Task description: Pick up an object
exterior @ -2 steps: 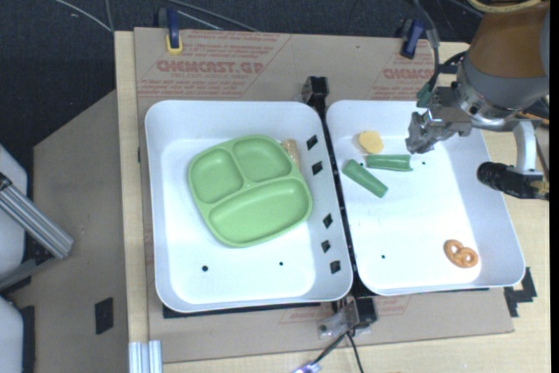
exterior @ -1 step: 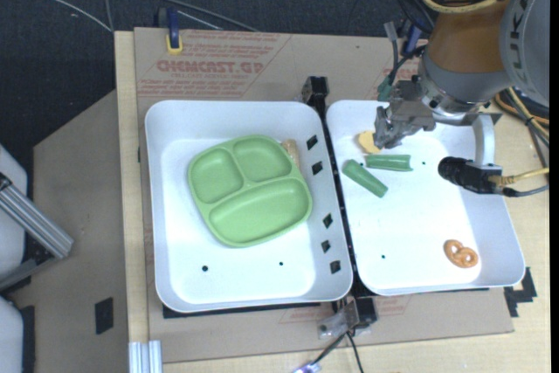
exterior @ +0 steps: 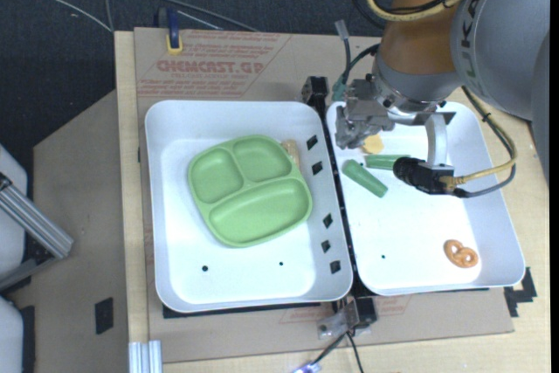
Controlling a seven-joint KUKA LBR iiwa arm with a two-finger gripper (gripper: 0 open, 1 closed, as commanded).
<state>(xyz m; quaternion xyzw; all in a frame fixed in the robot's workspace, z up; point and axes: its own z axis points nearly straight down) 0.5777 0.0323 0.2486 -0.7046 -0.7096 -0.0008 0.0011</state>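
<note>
My gripper (exterior: 351, 134) hangs low over the back left corner of the right bin (exterior: 489, 271). Just to its right lies a small pale yellow piece (exterior: 374, 142). A green stick-shaped object (exterior: 364, 178) lies slantwise below the gripper, and a second short green piece (exterior: 382, 162) lies right beside it. A brown pretzel (exterior: 460, 254) sits near the front right corner of the same bin. I see nothing held in the gripper.
The left bin (exterior: 175, 266) holds a green divided plate (exterior: 251, 188), with a small tan object (exterior: 290, 150) at its back right edge. The ridge between the bins (exterior: 334, 205) runs close to the gripper's left. The arm covers the back of the right bin.
</note>
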